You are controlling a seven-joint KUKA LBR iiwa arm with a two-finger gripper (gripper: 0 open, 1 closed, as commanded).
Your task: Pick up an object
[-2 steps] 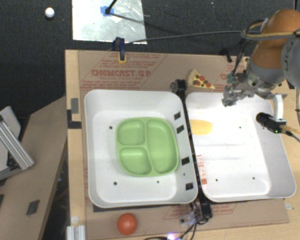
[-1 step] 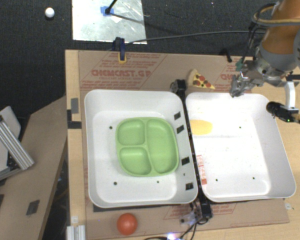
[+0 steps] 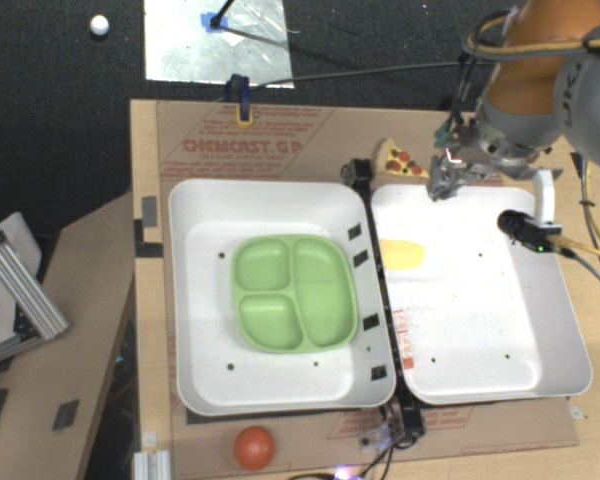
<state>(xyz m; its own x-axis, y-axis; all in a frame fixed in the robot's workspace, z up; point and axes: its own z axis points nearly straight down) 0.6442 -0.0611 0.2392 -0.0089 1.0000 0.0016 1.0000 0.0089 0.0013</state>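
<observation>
Two shallow white plastic bins are set side by side on a brown cardboard-covered bench (image 3: 280,138). In the left bin (image 3: 195,268) a light green plastic tray (image 3: 293,293) with three compartments is laid near the middle. In the right bin (image 3: 540,348) a flat yellow object (image 3: 401,255) is seen near the left wall, toward the far half of the floor. The two-finger gripper (image 3: 446,182) of the grey arm is positioned above the right bin's far edge, well apart from the yellow object; how far it is open cannot be told, and nothing is seen in its hold. Just beyond the bins' far rims, beside the gripper, a toy pizza slice (image 3: 400,159) is laid on the bench. An orange-red ball (image 3: 254,447) is placed in front of the left bin. A small white ball (image 3: 100,25) is seen on the dark floor at far left.
</observation>
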